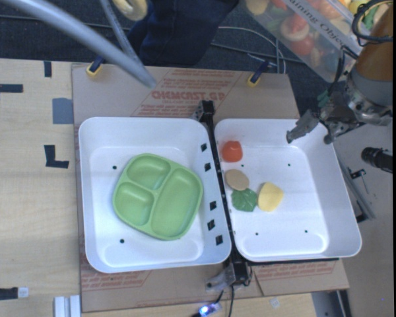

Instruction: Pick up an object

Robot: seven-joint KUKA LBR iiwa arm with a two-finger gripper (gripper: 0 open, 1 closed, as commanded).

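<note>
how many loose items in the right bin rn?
4, all near the right bin's left wall: orange piece farthest back, tan disc in front of it, green piece below that, yellow piece touching its right side. Nothing looks hidden.

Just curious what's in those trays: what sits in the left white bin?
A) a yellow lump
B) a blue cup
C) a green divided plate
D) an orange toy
C: the green divided plate lies alone in the left bin; the small toys lie in the right bin.

Smooth white plastic bins, matt green plastic plate, brown cardboard underlay
</note>
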